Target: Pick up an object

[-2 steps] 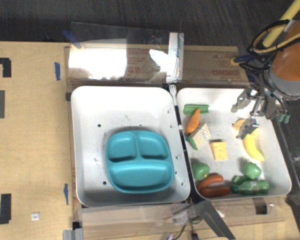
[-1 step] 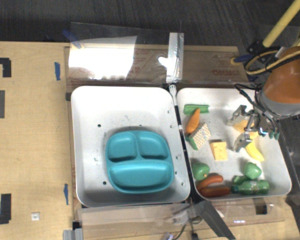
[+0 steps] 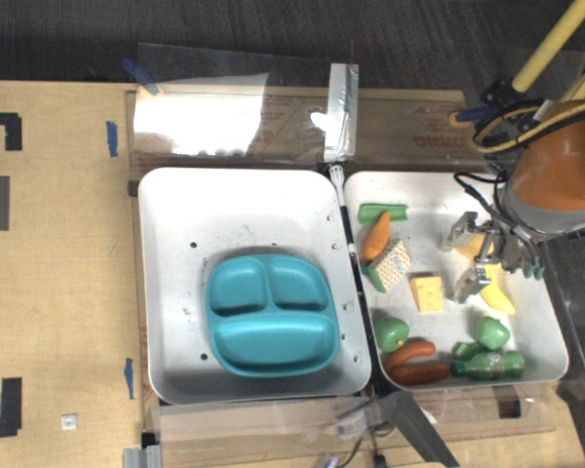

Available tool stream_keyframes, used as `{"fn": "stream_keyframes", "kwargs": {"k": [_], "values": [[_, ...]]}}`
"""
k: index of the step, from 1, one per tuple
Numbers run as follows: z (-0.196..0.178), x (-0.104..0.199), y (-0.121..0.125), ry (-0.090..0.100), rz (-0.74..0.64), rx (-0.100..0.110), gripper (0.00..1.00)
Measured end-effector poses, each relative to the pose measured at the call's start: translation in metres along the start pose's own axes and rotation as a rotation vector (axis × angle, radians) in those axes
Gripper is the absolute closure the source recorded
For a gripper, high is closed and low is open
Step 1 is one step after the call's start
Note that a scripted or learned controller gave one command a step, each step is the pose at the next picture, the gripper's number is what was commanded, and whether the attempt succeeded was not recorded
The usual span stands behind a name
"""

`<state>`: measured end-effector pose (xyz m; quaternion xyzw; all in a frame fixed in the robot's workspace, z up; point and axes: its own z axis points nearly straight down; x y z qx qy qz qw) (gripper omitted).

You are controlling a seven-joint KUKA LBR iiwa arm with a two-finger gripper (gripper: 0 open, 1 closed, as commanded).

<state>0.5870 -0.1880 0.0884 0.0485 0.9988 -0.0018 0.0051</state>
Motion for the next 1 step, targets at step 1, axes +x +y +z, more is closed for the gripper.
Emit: {"fn": "stream_keyframes", "kwargs": {"k": [1], "values": [[-0.0109,-0.0026,0.0013,-0.009,-0.002,0.001,1.0]]}}
